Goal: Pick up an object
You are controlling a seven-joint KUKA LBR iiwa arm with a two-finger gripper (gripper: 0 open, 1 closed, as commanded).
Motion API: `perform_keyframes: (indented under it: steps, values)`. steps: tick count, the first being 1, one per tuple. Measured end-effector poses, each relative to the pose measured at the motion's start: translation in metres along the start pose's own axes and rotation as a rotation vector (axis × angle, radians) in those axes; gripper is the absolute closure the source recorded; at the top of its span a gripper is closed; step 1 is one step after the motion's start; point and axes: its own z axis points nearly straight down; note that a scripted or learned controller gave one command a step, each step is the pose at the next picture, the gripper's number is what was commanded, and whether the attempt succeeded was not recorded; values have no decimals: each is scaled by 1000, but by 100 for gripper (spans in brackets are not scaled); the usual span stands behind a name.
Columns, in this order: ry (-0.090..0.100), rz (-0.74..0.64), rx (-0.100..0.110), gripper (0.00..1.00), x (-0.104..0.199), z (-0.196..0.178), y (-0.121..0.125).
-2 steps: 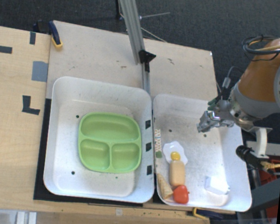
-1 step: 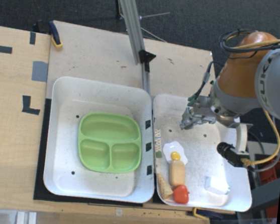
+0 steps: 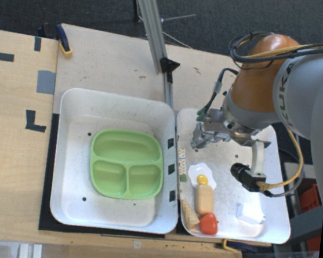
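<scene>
A wooden bench (image 3: 8, 136) holds two shallow white bins side by side. The left bin (image 3: 69, 143) contains a green three-compartment plate (image 3: 126, 163), lying flat near its centre. The right bin (image 3: 276, 218) holds several small items: a fried egg toy (image 3: 201, 176) at about 9 o'clock, a tan bread-like piece (image 3: 203, 199) just below it, a red tomato (image 3: 209, 224) at 7 o'clock, and a white object (image 3: 250, 214) at 5 o'clock. The gripper (image 3: 198, 140) hangs at 11 o'clock in this bin, above the egg, nothing visibly between its fingers; how far it is open cannot be told.
</scene>
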Motion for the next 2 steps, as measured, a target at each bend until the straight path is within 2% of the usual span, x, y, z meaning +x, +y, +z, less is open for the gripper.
perform_keyframes:
  steps: [1,2]
  values:
    - [0,-2,-1,100,49,-6,6]
    - [-1,-2,2,100,104,11,3]
